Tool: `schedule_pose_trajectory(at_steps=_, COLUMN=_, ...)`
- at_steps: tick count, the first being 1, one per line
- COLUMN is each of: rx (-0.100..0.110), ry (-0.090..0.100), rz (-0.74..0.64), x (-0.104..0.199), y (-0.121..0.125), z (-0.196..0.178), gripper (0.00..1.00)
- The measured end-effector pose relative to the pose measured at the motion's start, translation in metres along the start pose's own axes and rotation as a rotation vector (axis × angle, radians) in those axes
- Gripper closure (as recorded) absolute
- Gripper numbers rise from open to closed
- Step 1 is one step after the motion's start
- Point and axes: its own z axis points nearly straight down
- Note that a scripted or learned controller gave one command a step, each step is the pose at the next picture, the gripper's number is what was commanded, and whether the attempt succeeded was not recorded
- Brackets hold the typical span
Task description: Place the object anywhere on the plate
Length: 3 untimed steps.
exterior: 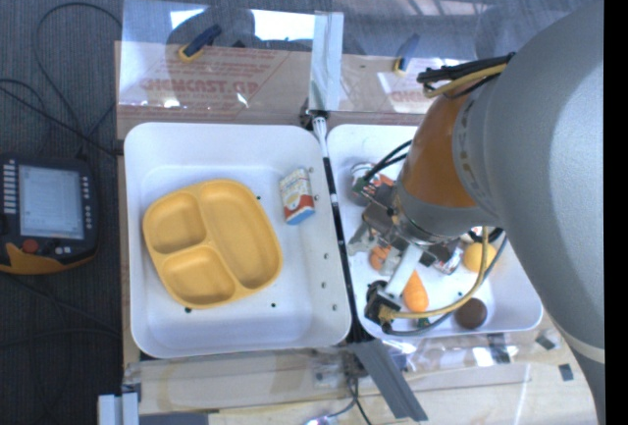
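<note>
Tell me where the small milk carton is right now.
The small carton lies in the left bin, just off the upper right edge of the yellow plate and near the divider between the bins.

The arm (549, 168) is a thick, smooth, rounded grey body that takes up much of the right side of the camera view. An orange band (432, 158) rings it above the wrist, and below that a darker grey collar leads into a cluttered metal-and-black wrist assembly. Black and yellow cables (461, 72) run along the top of the orange section, and thinner black wires (392, 158) loop around the wrist hardware.
</note>
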Motion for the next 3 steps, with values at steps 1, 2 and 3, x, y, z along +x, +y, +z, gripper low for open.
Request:
schedule_pose_trajectory(at_steps=1, rx=0.000, ry=0.003, rz=0.010, x=0.099, y=-0.016, z=-0.011, gripper=1.00)
schedule_pose_trajectory(at_steps=2, rx=-0.003, ry=0.001, rz=-0.255, x=0.154, y=-0.035, z=-0.019, gripper=1.00)
schedule_pose_trajectory(at_steps=3, rx=-0.003, ry=0.000, rz=-0.256, x=0.154, y=-0.035, z=-0.019, gripper=0.00)
